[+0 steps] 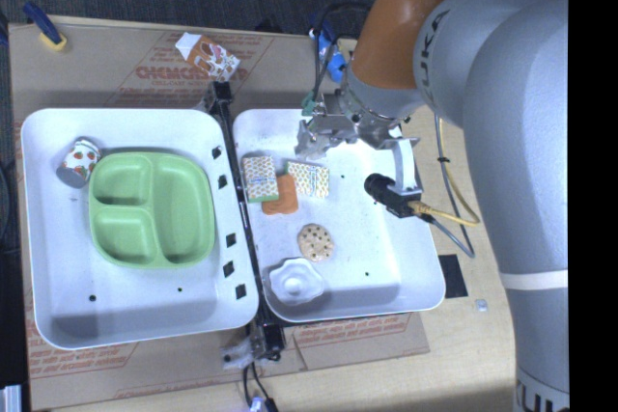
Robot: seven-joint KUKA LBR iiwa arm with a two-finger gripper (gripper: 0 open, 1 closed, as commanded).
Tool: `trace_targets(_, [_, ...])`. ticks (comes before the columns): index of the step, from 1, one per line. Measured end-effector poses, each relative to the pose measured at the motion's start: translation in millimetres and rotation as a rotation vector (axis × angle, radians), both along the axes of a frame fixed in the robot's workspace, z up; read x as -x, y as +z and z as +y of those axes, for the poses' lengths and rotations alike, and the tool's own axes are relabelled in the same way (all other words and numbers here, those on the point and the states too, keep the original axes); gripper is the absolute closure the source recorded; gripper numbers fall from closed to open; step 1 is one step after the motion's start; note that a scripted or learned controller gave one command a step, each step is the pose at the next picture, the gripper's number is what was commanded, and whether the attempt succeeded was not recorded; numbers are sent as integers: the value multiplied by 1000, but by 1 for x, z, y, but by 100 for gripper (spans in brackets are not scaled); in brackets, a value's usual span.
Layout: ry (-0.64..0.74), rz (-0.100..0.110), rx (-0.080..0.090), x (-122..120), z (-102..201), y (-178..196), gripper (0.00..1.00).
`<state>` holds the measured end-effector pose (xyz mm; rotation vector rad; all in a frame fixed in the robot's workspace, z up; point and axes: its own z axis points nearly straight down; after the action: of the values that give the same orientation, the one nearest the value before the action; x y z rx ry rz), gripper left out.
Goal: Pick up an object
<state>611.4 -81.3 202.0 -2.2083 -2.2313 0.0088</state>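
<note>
Gripper (314,138) low over the back of the right bin (415,251), close above a patterned packet (309,178) — finger spread impossible to tell. Beside that packet, a second patterned packet (259,177), with an orange piece (283,196) touching both. Nearer the front, a round cookie (315,242) and a white cup (294,282). In the left bin (48,236), a green divided tray (152,206) — just beside it, a small patterned cup (79,161). Nothing seen between the fingers.
</note>
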Motion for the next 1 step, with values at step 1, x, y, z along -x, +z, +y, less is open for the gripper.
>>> trace_targets(1, [-5,-2,-1,54,10,13,100])
